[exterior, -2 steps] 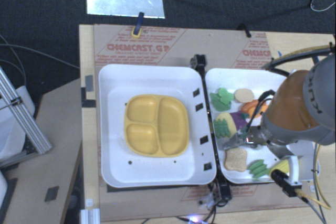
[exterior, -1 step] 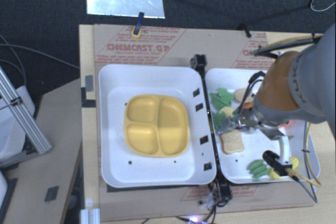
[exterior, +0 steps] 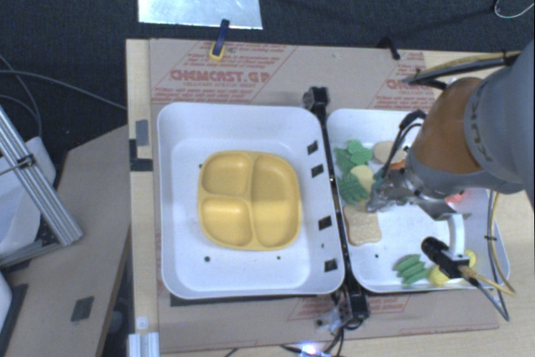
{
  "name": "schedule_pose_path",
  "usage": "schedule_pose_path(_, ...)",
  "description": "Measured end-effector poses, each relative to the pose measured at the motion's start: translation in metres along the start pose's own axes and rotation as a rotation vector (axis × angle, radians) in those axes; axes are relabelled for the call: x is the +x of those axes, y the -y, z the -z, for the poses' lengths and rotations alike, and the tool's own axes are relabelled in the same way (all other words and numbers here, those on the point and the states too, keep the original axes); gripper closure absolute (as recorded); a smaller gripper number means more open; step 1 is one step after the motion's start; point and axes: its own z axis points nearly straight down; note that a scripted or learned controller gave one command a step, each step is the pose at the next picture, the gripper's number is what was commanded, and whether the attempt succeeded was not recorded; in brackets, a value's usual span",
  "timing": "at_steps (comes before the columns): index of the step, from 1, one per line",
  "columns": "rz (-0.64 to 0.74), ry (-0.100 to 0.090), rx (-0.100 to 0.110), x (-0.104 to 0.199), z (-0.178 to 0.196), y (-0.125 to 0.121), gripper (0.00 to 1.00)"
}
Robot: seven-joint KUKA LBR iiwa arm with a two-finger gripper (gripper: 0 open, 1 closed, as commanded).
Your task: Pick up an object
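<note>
You are at the reach-and-close step: the gripper [exterior: 380, 195] hangs low at the right bin's [exterior: 401, 284] left wall, over the green toy [exterior: 354, 187]. Whether it is wide, narrow or gripping, you cannot tell. Next it must settle and close squarely before lifting. The tan slice [exterior: 363, 226] just below runs lengthwise toward the bin's near edge.

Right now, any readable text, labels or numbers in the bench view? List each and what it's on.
"CHEMCAST G P", red print on the brown protective sheet behind the left white bin; the last letters are uncertain.
Same red print repeats on the sheet behind the right white bin, upper right: too blurred to read.
Smaller red lines under each logo: too small to read.
</note>
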Motion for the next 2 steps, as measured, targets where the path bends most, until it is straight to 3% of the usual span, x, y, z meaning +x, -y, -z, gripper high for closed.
schedule_pose_path(1,-0.001,0.0,0.001,0.0,-0.001,0.0,0.0)
schedule_pose_path(2,0.001,-0.002,0.004,0.027,0.103,0.044,0.0)
